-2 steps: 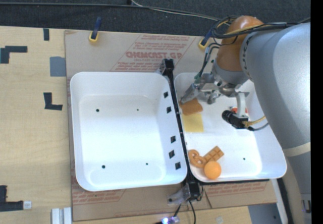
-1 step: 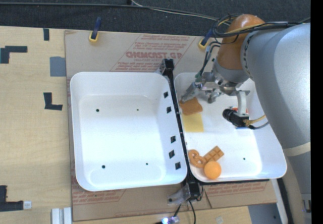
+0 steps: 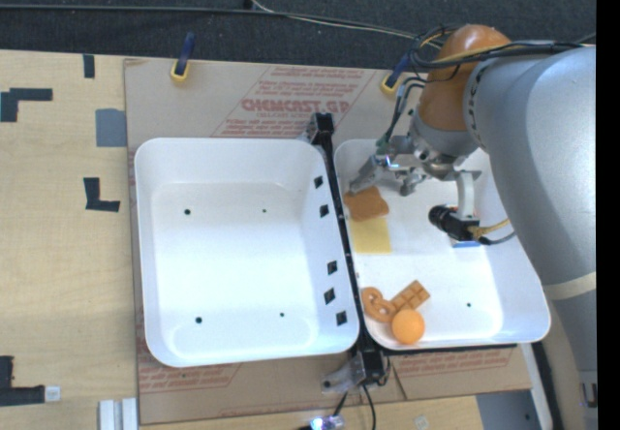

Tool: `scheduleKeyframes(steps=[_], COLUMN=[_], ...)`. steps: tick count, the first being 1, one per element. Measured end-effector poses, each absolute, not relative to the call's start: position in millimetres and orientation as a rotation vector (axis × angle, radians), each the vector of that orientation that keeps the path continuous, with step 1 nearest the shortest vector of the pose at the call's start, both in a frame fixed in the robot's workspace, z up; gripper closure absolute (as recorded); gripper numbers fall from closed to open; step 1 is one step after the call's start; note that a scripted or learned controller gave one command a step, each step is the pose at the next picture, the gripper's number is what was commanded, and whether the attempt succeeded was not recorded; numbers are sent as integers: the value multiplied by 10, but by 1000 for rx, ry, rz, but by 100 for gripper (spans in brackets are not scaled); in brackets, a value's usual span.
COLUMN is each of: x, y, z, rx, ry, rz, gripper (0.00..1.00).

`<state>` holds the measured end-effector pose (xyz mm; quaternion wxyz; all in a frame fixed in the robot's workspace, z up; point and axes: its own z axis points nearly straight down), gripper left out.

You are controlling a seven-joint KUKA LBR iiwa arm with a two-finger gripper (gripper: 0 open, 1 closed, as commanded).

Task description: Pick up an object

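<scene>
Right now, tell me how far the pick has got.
Nothing looks lifted yet. The hand is low in the right white bin, at the brown square block that lies on a pale yellow flat piece. The orange ball and orange perforated bracket lie untouched near the front. Gripping and lifting an object remain.

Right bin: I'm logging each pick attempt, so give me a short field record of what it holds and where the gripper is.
right bin: white, shallow, beside the left bin
brown block: near the bin's left wall, toward the far end
yellow flat piece: just in front of the brown block, touching it
orange perforated part: near front edge
orange ball: front edge, against the perforated part
gripper: above the far left part of the bin, close to the brown block
grip state: cannot tell
</scene>
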<state>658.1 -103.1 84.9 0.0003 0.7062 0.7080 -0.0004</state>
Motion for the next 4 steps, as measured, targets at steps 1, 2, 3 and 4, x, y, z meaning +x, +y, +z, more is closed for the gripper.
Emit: scheduleKeyframes(steps=[1,2,3,4], x=[6644,6287,6303,6301], y=[-992,-968,-970,-968], z=[847,855,964,956], rx=[2219,2220,2218,2219], ry=[2223,2220,2220,2220], rz=[-1,-1,-1,-1], gripper=[0,0,100,0])
